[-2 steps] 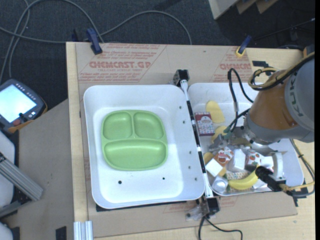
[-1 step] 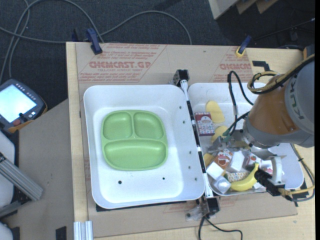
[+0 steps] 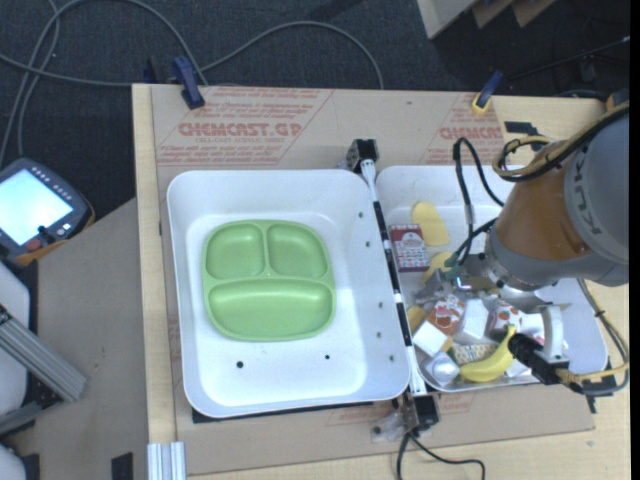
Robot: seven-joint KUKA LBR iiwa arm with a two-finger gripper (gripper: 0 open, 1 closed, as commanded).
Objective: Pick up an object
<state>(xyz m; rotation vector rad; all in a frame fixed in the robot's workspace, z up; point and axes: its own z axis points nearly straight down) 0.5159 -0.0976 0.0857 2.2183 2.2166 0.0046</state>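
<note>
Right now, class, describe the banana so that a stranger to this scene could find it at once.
Start at the right-hand white bin, the one under the arm. Look to its near edge, among the clutter. The banana is the curved yellow fruit lying there, longer and more bent than the pale yellow lump at the far side.

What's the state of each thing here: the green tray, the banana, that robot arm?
Green divided tray: flat in the left bin.
Banana: lying at the right bin's front among clutter.
Red and white carton: lying by the divider.
Arm: reaching over the right bin.
</note>
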